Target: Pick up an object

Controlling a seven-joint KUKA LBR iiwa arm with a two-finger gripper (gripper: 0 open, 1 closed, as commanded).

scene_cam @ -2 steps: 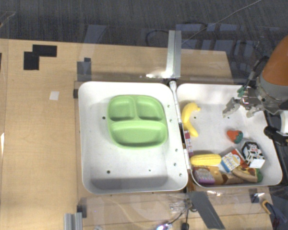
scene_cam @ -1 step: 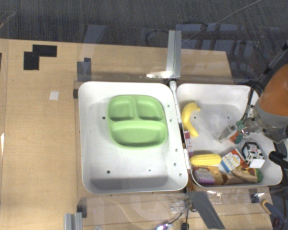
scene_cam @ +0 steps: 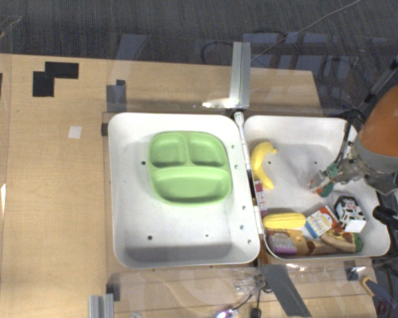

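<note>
The right bin (scene_cam: 298, 134) holds a yellow banana (scene_cam: 262, 164) near its left wall. Along its front lie a corn cob (scene_cam: 284, 220), a purple packet (scene_cam: 285, 242), a blue and white carton (scene_cam: 318, 224), a brown item (scene_cam: 336, 242) and a black and white spotted item (scene_cam: 350, 209). My gripper (scene_cam: 327, 179) reaches in from the right and sits low over the middle right of this bin. A small green and red object (scene_cam: 322, 189) lies right at its tip. Whether that object is gripped is too small to tell.
The left bin (scene_cam: 129, 197) bears a green divided plate (scene_cam: 188, 166) in its upper middle. A metal post (scene_cam: 241, 75) stands behind the seam between the bins. The arm's orange band (scene_cam: 388, 128) hangs over the right bin's right edge.
</note>
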